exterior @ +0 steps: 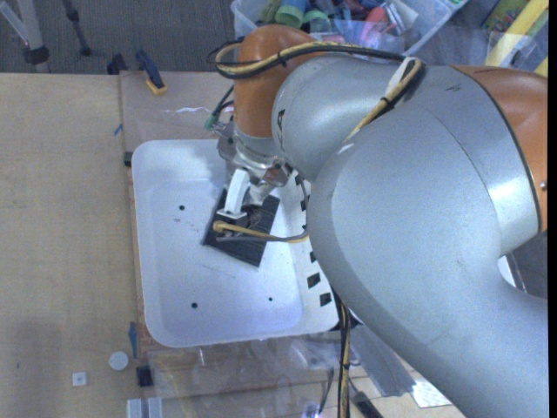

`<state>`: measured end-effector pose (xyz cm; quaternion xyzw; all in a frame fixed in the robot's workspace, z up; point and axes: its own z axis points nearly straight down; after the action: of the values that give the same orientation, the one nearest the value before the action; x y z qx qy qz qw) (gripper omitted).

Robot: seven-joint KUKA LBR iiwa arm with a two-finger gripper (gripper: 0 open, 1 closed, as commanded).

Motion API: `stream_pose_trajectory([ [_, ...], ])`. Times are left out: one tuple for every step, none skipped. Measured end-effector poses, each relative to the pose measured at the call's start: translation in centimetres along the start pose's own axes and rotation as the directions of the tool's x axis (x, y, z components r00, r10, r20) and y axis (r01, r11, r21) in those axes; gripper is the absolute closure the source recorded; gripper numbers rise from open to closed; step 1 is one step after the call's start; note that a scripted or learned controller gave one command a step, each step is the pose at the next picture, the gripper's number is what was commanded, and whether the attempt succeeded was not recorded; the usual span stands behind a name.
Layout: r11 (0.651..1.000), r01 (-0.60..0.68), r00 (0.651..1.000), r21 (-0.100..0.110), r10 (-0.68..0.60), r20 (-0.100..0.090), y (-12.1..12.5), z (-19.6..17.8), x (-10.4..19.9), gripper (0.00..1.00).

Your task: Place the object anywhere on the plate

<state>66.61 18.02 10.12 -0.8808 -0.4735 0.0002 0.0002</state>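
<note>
**A:** White and black at the tip: the white-and-black gripper (246, 212), pointed down into the shallow white left bin (165, 259), low over its floor, nearer the far edge than the near one and close to the right wall.

**B:** Spread or pressed together?

**A:** Cannot tell. Too much covered by the wrist above and mixed in with dark shapes below.

**B:** Pinching anything?

**A:** Cannot tell that either. Right beneath it, a flat dark rectangular slab (239, 244), lying askew on the bin floor with one corner turned toward the near edge. Could be the task's object or part of the tool; cannot say which. Touching the gripper or just under it, hard to judge.

**B:** Anything else around the tip?

**A:** A thin yellow cable (252, 229), looping across the slab and off toward the bin's right wall.

**B:** And further out?

**A:** Above the wrist, the rounded orange band (257, 68), over the bin's far edge. Behind that, the bulky grey arm (418, 233), coming in from the right and covering everything past the bin's right wall.

**B:** Off the bin?

**A:** Tan bench top (61, 233) along the left. A small blue clamp (155, 81) near the far left corner of the bin's mat. A small grey disc (117, 360) by the near left corner. Beyond the far edge, a clear plastic tub of colourful toys (348, 7).
</note>
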Motion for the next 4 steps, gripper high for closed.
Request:
stream_pose_trajectory([
  [0.969, -0.248, 0.969, 0.0, 0.248, -0.002, -2.7, -3.0, 3.4, 1.0],
  [0.912, 0.409, 0.912, 0.004, -0.409, 0.002, -2.2, -2.3, 2.0, 1.0],
  [0.748, 0.664, 0.748, 0.005, -0.664, -0.001, -9.7, -0.9, -1.1, 1.0],
  [0.94, 0.341, 0.94, 0.007, -0.341, 0.002, -15.5, -1.2, -10.6, 1.0],
])
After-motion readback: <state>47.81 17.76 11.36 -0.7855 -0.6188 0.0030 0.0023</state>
